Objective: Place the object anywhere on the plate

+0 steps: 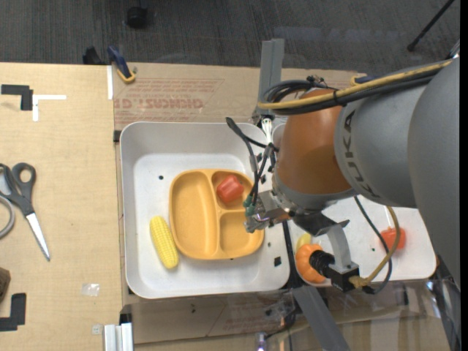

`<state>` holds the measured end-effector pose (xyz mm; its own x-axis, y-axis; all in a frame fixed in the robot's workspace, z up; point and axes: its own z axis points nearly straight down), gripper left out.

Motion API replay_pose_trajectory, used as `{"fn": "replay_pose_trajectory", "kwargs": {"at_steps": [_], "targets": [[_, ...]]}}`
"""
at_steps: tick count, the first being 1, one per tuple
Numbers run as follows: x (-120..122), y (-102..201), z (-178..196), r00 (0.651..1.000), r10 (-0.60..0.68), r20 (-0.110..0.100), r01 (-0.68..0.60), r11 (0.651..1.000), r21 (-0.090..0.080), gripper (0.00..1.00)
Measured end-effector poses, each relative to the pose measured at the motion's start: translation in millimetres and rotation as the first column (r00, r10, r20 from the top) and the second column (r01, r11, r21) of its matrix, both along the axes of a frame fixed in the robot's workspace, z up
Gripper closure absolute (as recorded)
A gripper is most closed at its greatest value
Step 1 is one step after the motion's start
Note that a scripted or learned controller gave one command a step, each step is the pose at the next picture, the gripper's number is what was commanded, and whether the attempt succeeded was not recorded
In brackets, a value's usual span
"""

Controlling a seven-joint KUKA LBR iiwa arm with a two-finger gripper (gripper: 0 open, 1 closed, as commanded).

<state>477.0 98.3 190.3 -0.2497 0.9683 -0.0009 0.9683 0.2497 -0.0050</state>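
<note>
The big grey arm [395, 137] with its orange band [314, 152] covers most of the right bin [417, 265] and also the right edge of the left bin [139, 218], so the things below it are hard to make out. The gripper [256, 214] is seen only as a small dark part coming out from under the band, at the right rim of the yellow plate [212, 214]. I cannot tell how it stands or if it holds something, because the wrist hides it.

The plate has compartments and lies in the left bin. A red object [230, 189] sits in the upper right compartment of the plate, just beside the gripper part. A yellow corn cob [164, 242] lies on the bin floor, touching or nearly touching the left side of the plate.

In the right bin, an orange object [311, 263] (partly hidden by cables) and a smaller orange-red object [393, 238] are visible. Scissors [25, 203] lie on the bench [58, 152], well apart, on the left.
</note>
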Motion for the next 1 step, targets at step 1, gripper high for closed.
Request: {"fn": "replay_pose_trajectory", "kwargs": {"at_steps": [1], "targets": [[0.2,-0.3,0.1,1.000,-0.001,0.001,0.001,1.000,0.000,0.00]]}}
